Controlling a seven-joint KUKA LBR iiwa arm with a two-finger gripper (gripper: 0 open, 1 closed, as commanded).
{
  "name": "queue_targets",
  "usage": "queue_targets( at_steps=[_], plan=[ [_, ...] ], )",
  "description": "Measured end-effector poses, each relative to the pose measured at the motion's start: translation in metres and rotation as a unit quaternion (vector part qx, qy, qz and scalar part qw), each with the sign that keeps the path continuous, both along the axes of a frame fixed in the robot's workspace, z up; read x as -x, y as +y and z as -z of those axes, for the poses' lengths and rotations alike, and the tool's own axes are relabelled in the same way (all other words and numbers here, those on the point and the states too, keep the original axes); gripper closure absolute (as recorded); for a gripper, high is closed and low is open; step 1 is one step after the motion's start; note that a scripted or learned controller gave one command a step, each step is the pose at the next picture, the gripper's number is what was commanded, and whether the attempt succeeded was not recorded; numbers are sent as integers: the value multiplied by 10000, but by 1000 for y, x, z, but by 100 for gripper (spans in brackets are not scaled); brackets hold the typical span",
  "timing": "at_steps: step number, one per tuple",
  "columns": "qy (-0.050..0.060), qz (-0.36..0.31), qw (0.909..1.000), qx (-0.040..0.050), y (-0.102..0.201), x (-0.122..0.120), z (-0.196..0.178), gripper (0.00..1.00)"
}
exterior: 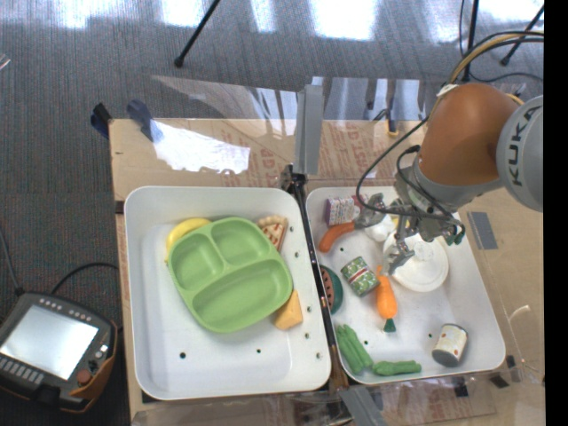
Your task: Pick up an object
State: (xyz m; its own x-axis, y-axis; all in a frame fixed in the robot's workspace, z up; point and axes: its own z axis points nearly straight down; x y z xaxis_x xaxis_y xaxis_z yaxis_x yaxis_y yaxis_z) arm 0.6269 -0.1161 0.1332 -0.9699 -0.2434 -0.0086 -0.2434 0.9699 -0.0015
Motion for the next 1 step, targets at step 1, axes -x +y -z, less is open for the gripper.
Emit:
queue_targets(
  at_steps=[1],
  plan=[
    [75, -263, 9996, -15, 5, 76, 49, 0]
  ],
)
